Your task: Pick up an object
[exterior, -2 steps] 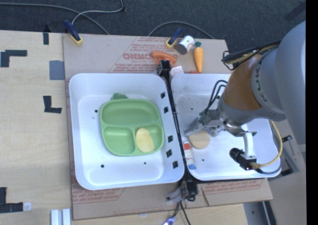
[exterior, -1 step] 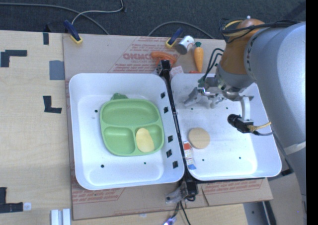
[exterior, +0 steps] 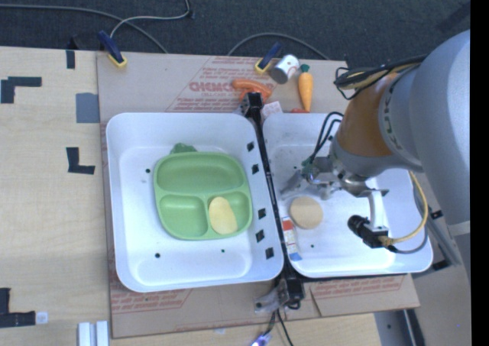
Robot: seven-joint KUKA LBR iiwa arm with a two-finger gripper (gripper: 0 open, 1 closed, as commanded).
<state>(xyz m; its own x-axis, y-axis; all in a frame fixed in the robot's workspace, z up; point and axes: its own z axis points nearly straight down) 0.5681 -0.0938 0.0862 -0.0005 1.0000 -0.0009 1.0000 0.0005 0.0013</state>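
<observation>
Two shallow white bins sit side by side on the counter (exterior: 46,184) in the camera view. Within the left bin (exterior: 126,207) lies a green divided plate (exterior: 200,192), and a pale yellow piece (exterior: 223,215) rests in its lower right compartment. Inside the right bin (exterior: 344,257) a round tan object (exterior: 306,212) lies near the dividing wall. Reaching in from the right, the grey arm (exterior: 428,108) lowers its hand (exterior: 315,179) just above that tan object; whether the hand is spread or pressed together cannot be told. Behind the bins lies a toy carrot (exterior: 305,89).
</observation>
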